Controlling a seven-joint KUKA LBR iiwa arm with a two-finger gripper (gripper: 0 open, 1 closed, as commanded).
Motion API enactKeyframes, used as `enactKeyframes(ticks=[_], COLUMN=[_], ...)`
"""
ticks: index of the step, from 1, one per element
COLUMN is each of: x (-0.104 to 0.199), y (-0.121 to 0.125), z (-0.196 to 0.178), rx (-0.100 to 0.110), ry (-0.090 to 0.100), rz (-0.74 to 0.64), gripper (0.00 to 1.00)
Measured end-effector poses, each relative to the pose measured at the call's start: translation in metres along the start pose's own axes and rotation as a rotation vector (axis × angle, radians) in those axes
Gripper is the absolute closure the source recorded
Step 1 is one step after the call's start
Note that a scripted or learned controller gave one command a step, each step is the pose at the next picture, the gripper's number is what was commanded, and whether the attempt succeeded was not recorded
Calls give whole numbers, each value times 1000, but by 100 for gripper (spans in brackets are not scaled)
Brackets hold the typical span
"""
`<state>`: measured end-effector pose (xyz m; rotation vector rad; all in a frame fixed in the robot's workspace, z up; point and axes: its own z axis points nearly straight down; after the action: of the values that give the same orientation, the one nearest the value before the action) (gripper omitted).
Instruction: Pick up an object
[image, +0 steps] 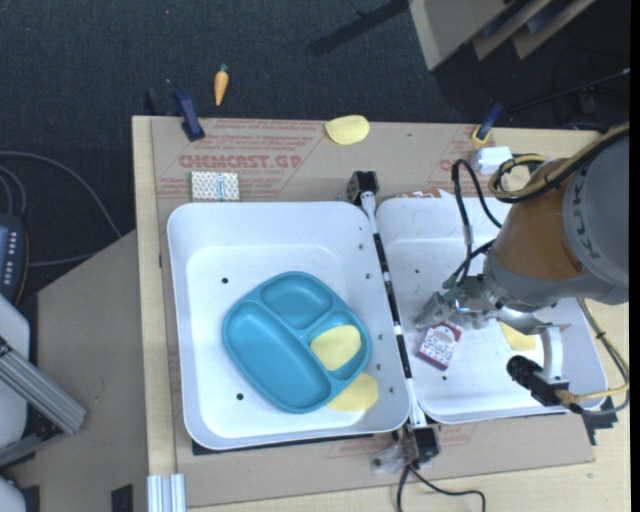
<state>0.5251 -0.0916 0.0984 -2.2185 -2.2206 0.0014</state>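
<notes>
My gripper (447, 308) hangs low over the left part of the right bin (430, 222), at the end of the grey arm with the orange band. A small red and white packet (438, 346) lies on the bin floor just below and in front of the gripper tip, close to it; whether they touch is unclear. A yellow piece (520, 338) peeks out from under the wrist further right. In the left bin (200, 250) a blue divided plate (285, 340) holds a yellow piece (337, 345), and another yellow piece (353, 394) lies against its lower rim.
On the bench behind the bins lie a yellow lemon-like piece (347, 129) and a small patterned packet (215, 185). Blue clips (187, 115) sit at the back corners. A black clamp (362, 185) joins the bins. An orange carrot toy (221, 85) lies on the dark floor.
</notes>
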Motion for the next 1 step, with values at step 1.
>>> enactKeyframes(ticks=[1], x=[-39], y=[20], z=[-14], rx=[-3], ry=[-2], rz=[2], gripper=[0])
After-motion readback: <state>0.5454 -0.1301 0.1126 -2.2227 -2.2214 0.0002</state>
